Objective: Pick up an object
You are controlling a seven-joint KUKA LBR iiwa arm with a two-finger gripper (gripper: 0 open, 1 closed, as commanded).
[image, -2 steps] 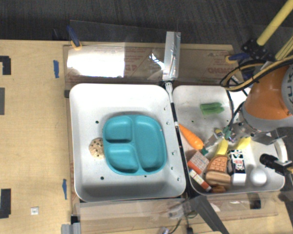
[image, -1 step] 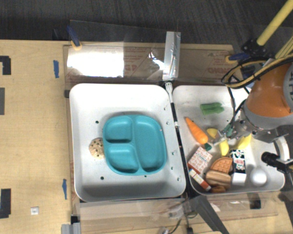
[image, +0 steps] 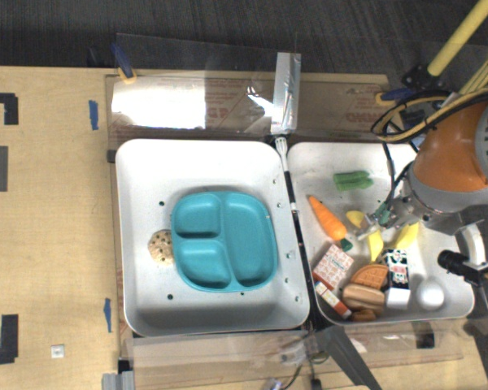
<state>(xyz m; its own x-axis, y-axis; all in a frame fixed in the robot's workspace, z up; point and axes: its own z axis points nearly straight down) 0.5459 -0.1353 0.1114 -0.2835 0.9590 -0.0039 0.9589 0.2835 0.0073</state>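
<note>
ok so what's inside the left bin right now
A teal divided plate sits in the left bin, with a cookie beside its left edge. Whatever lies beneath the plate is covered.

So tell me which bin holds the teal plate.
The left bin: the teal plate lies in it beside a cookie. The right bin holds toy foods.

Both bins (image: 146,177) look like smooth white plastic w/ slight sheen. Divided teal plate (image: 225,238): matt plastic. Bench (image: 41,242) looks like raw brown cardboard, matt. Clear glossy film (image: 195,104) behind, taped w/ silver tape (image: 286,92).
</note>
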